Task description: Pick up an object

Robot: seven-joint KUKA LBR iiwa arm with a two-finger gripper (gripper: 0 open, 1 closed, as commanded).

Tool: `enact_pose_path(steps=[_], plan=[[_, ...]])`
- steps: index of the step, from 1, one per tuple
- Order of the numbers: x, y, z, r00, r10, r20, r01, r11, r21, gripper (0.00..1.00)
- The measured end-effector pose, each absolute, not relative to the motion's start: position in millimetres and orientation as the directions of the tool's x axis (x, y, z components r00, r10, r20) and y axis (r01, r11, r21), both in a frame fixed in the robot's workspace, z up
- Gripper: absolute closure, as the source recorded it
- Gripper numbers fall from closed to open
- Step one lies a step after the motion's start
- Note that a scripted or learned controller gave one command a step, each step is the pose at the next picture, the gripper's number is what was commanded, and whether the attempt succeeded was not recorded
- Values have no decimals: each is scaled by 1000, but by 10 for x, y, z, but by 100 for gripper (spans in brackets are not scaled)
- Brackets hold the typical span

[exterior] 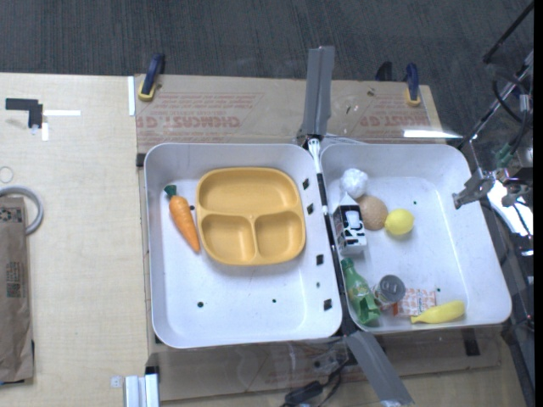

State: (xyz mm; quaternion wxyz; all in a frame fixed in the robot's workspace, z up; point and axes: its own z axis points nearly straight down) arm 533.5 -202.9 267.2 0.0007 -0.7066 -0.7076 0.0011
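The right bin [441,253] holds a white crumpled ball [354,181], a brown egg-shaped object [372,211], a yellow lemon [400,221] and a black-and-white box [349,227]. Along its front lie a green packet [361,295], a small metal can [390,288], a red-and-white sachet [418,300] and a yellow banana [441,313]. A grey metal part that looks like my gripper [465,197] pokes in over the bin's right rim, well apart from every object, with nothing seen in it.
The left bin [246,312] carries a yellow divided plate [251,214] and an orange carrot [182,219] beside it. A grey divider bar [318,91] rises behind the bins. Blue clamps [153,75] pin cardboard at the back. A brown paper bag [13,278] lies far left.
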Motion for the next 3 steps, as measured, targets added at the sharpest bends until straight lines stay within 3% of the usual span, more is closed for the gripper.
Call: enact_pose_path(steps=[1,2,3], plan=[[5654,-1631,1389,-143,990,0,990,143,-2,0],[5845,-1413,914,-47,999,0,999,47,-2,0],[5845,-1423,1005,-44,999,0,999,44,-2,100]])
